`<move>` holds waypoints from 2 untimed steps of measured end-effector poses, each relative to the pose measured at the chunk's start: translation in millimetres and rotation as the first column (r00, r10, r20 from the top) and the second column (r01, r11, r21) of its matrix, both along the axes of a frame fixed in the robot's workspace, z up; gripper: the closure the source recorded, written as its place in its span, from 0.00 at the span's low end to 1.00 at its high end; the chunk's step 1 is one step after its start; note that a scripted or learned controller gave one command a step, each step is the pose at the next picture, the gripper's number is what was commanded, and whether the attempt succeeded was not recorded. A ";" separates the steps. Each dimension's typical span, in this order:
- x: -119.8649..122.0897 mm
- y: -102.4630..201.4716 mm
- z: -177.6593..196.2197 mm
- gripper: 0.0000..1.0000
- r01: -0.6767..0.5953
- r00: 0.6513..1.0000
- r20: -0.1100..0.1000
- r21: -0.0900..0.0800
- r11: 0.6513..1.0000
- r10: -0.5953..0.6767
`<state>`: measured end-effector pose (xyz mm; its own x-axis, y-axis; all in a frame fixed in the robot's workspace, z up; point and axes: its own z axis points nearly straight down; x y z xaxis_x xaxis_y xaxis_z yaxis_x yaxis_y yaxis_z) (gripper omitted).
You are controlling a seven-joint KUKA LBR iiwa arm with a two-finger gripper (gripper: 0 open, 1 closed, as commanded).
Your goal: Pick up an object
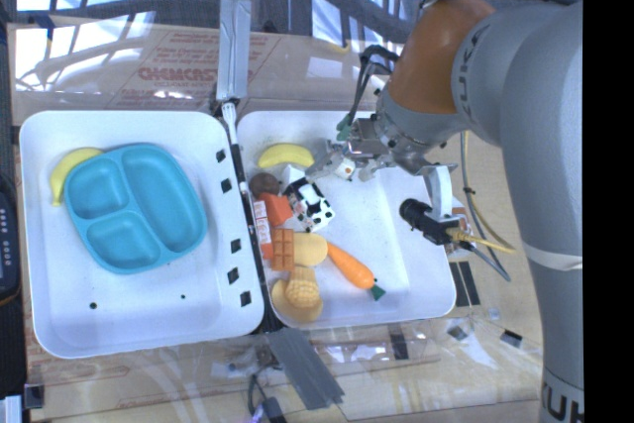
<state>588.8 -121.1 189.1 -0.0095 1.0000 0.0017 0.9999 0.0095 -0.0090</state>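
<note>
White right bin (pixel 421 258) holds toys; gripper (pixel 342 158) low above banana (pixel 285 155), finger state unclear, nothing visibly held. Pick not yet done.

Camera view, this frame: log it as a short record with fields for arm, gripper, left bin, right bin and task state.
arm: reaches in from the right, over the right bin
gripper: gripper low over the bin's upper middle, beside the banana; finger state unclear
left bin: left bin holds a blue divided plate and a yellow banana at its upper left edge
right bin: banana, black-and-white toy, carrot, tan pieces
task state: no object seen held
</note>
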 end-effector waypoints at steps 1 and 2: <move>-72.3 5.6 -98.7 0.00 -0.085 0.996 0.004 0.001 0.996 0.085; -70.4 4.4 -89.8 1.00 -0.088 0.996 0.005 0.000 0.996 0.088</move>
